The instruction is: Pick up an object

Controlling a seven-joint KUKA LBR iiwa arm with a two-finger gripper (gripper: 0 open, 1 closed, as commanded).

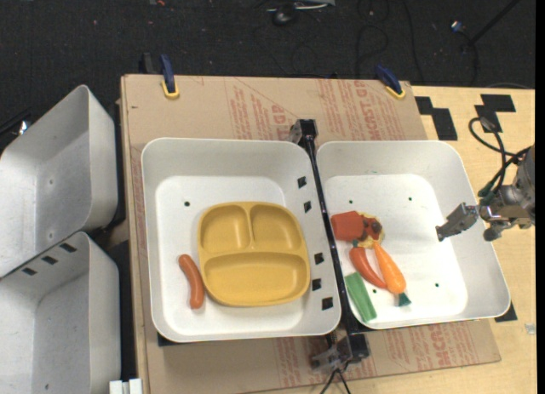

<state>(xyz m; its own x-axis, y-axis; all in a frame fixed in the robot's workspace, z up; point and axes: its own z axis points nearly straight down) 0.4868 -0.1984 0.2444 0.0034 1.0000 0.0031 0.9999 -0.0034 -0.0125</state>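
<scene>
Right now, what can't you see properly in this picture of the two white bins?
- The grey two-finger gripper: the camera view's right edge cuts off the arm behind it, and the fingers are too small to judge.
- The small dark-speckled yellow lump beside the red-orange block: too small and blurred to identify.
- The red pepper-shaped toy: partly covered by the orange toy carrot.
- The green stick-shaped piece: too blurred to name.
</scene>
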